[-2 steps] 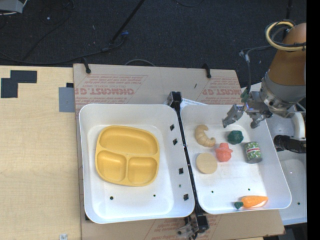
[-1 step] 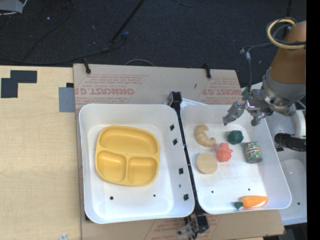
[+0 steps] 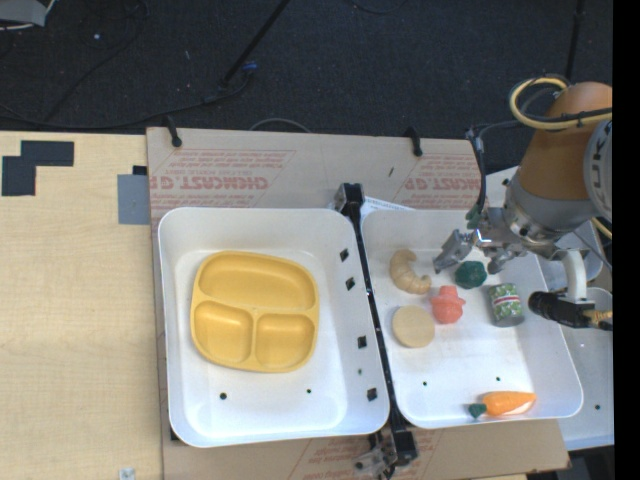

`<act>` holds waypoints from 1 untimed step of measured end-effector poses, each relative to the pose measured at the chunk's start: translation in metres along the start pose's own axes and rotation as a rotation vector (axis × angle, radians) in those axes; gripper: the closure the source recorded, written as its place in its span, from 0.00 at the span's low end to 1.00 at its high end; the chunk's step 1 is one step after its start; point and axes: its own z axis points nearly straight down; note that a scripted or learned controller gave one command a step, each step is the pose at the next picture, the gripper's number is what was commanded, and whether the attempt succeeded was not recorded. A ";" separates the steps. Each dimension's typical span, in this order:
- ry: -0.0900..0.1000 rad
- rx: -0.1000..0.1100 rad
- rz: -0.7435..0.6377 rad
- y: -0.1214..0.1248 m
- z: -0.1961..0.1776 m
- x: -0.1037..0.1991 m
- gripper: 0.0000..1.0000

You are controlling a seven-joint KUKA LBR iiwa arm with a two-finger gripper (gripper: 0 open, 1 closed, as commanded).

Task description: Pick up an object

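Grey arm's hand (image 3: 473, 251) spread over dark green object (image 3: 471, 272), right bin (image 3: 545, 363).

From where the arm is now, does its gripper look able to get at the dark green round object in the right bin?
Probably yes. The gripper hovers right over the dark green round object, with nothing between them; the red object and the green can lie a little apart.

Yellow tray (image 3: 255, 310) in left bin (image 3: 180, 388)
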 end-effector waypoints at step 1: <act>0.001 0.001 0.000 -0.009 0.064 -0.003 0.00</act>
